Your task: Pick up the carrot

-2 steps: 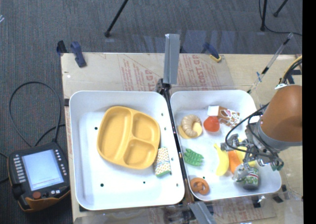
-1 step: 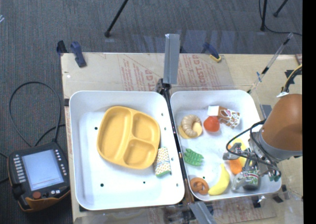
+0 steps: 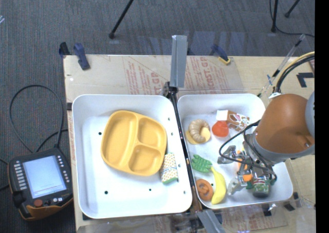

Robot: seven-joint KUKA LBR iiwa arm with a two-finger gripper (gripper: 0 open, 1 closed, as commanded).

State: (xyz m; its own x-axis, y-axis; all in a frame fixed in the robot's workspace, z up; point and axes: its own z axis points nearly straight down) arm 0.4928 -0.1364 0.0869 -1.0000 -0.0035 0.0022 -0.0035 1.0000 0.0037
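The arm is down in the right bin (image 3: 285, 185), its hand (image 3: 250, 178) low over the bin's near right corner. Something orange shows at the hand (image 3: 248, 177), between the metal parts; it may be the carrot, but the clutter of cables and fittings there is too muddled to be sure. Whether the hand is apart or closed on anything, I cannot tell.

As a judgement, this is the grasp step: the hand is at the object's level and either closing or about to lift. The next move calls for a firm close on the orange piece and a straight lift, clear of the banana (image 3: 220, 185) lying just to its left.

Counted in the right bin: one banana, one green vegetable (image 3: 201, 163), one brown doughnut-like ring (image 3: 204, 189), one croissant (image 3: 199, 130), one red tomato (image 3: 220, 129), one small white block (image 3: 222, 115), one brown patterned item (image 3: 237, 120). The left bin (image 3: 87, 185) bears one yellow divided plate (image 3: 134, 143) and one small patterned packet (image 3: 169, 167) touching its edge. Two bins sit on the counter (image 3: 123, 72).
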